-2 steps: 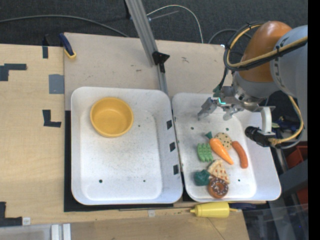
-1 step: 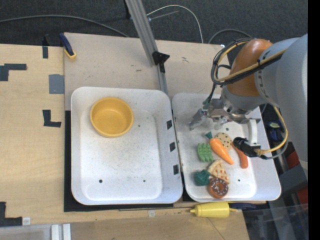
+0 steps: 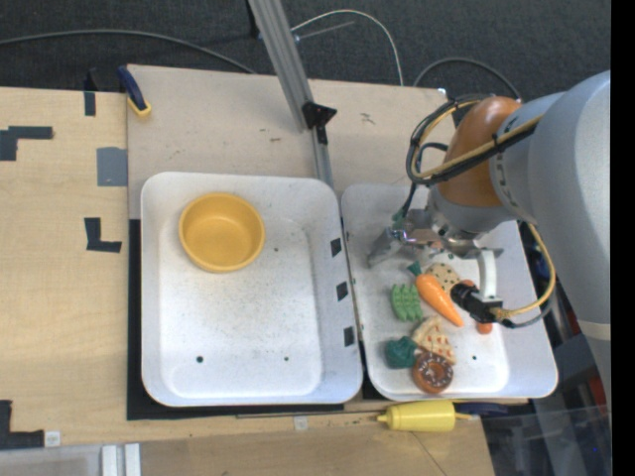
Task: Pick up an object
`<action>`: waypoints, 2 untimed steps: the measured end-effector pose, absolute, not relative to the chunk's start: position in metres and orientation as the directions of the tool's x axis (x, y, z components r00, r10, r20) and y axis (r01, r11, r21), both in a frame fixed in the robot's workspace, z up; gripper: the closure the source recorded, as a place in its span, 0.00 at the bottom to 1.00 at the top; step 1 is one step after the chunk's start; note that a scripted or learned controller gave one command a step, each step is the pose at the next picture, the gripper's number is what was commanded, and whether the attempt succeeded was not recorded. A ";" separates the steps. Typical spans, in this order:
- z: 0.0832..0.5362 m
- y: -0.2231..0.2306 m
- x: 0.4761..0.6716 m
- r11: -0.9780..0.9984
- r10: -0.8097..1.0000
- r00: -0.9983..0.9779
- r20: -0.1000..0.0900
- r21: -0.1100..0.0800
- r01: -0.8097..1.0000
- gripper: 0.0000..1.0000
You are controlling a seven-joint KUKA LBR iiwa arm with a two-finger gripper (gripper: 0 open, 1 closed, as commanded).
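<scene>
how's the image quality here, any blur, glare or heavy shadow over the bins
Camera view: lighting is even and soft, with no hard glare on the left bin or right bin; the yellow bowl casts only a faint shadow; the whole picture is slightly soft, so the small toys near the carrot lack fine detail; the arm looks large and a bit blurred.

- No text, label, brand, number or sign can be read anywhere in this view.
</scene>
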State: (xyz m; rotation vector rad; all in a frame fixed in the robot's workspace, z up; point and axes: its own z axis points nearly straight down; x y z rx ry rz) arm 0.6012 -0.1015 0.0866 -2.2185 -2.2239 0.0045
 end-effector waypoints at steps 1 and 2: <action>0.098 -0.101 0.601 0.003 1.000 -0.003 -0.001 -0.003 1.000 1.00; 0.149 -0.093 0.610 0.002 1.000 -0.002 0.000 0.003 1.000 1.00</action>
